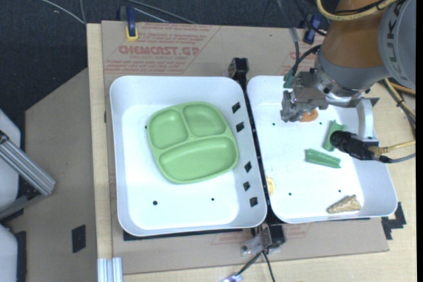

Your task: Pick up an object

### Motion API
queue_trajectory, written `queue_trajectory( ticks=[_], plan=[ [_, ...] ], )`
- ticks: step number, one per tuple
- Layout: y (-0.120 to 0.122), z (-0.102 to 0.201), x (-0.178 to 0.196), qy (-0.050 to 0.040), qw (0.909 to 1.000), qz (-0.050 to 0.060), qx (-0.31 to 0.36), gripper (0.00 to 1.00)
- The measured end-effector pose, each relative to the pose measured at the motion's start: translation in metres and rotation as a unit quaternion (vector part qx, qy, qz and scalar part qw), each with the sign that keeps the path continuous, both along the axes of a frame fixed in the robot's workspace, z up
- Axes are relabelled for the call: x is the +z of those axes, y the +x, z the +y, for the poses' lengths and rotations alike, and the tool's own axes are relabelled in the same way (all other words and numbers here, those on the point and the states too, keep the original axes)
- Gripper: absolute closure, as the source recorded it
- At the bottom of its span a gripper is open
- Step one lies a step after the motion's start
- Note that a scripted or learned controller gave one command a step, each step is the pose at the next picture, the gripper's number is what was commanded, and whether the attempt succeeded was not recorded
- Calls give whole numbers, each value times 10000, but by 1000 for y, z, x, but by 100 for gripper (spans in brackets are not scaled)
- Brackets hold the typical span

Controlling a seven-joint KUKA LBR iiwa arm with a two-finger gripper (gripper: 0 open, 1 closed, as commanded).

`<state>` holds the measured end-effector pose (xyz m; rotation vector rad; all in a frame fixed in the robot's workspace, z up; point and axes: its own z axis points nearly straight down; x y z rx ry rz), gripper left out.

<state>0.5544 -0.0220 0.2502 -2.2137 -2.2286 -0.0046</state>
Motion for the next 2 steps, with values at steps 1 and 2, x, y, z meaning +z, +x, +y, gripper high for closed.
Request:
queue_trajectory(
  ticks=[1, 2],
  plan=[
    [8, 54, -19, 3, 10000, 28, -3, 100],
    [6, 112, -15, 2, 10000, 8, 0, 100]
  ],
)
